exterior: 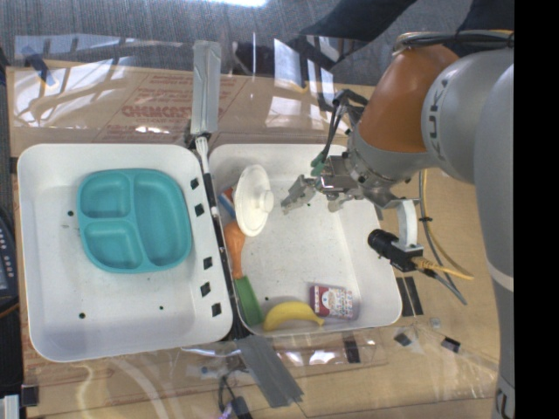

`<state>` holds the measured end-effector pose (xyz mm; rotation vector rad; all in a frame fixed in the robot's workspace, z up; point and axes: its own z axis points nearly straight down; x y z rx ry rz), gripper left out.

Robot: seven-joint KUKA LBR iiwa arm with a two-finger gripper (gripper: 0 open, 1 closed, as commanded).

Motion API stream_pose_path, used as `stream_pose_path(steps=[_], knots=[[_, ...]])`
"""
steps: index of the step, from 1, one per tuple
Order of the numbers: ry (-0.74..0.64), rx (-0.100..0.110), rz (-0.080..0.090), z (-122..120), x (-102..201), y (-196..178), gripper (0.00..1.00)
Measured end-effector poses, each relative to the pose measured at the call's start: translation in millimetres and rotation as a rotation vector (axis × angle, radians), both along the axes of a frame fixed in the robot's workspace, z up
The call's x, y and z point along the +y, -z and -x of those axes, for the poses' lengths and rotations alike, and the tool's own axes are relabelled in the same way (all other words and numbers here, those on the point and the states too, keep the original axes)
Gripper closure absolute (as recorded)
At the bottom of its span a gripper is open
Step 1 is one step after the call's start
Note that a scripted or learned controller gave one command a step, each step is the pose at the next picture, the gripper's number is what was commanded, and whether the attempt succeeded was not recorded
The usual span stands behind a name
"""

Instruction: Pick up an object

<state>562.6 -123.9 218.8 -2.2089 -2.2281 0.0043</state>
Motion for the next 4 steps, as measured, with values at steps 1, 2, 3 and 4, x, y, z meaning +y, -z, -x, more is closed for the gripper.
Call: stream_pose_path(steps=[1,2,3,4], knots=[[-0.101,0.001,0.0,87.5,-41.4,80.4,0.0],[-0.059,-0.015,0.009,-24.2,2.5,117.3,0.0],[-0.032,-0.001,0.0,37.2,-12.2,118.3,0.0],[-0.06,-0.003,-0.001,86.1,-18.8,127.2,0.0]])
